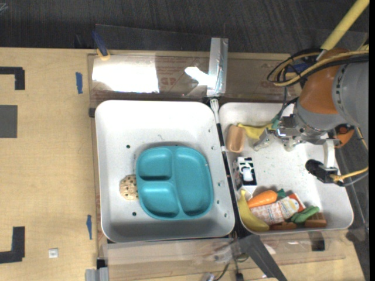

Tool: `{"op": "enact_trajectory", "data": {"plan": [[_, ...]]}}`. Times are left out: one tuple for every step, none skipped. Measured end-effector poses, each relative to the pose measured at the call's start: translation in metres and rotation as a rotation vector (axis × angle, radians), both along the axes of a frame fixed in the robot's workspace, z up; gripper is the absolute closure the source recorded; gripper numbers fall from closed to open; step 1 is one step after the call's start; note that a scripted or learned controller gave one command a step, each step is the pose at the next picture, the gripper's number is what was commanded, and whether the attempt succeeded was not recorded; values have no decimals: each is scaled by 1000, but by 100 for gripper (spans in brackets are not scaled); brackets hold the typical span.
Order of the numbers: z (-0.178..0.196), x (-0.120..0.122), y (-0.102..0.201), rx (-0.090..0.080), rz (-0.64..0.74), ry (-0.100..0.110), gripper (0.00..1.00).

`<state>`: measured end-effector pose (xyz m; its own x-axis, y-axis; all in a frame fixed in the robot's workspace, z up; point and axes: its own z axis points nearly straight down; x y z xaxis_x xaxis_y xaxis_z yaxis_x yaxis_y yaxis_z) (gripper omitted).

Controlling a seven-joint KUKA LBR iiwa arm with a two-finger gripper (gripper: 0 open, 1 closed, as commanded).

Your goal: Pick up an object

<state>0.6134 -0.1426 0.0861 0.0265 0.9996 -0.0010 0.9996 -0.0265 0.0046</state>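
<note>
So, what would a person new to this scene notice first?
Probably the teal divided tray filling the left bin, with a cookie touching its left edge. Then the toy food heap in the right bin's near corner, and the grey arm above its far end.

The counter (41, 157) has a light tan, wood-grain surface and occupies the left and centre of the camera view. Black angular markings (14, 78) and short blue tape strips (78, 82) are fixed to its surface. Beyond the far edge lies a dark grey carpeted floor (176, 4). A transparent panel (126, 75) along the rear edge reflects bright overhead light. An upright metal bracket (217, 66) stands beside this panel.
</note>
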Motion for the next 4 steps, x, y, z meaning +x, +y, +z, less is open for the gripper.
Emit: {"op": "enact_trajectory", "data": {"plan": [[0,1,5,2,-277,1,0],[56,43,31,1,-141,0,0],[16,58,22,-2,145,-7,0],[15,44,16,-6,242,-29,0]]}}
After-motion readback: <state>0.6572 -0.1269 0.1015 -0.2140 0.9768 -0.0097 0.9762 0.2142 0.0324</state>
